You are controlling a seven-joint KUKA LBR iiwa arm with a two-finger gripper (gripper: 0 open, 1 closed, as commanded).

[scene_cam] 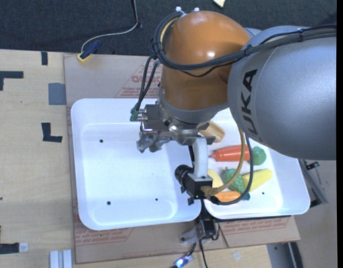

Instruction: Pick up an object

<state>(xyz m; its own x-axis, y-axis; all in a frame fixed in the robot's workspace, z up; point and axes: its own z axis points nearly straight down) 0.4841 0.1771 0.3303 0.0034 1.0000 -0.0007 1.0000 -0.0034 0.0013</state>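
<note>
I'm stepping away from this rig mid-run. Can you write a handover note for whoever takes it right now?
Gripper: low over the left bin, near its back right part. Open or shut cannot be told from this angle, and no object is seen in its grasp.
Things: the carrot, green piece, yellow piece, small orange piece and tan piece all lie in the right bin, partly hidden by the arm.
Done: nothing picked up yet.
Left: probably shift over the right bin, grasp one item and lift it.
</note>
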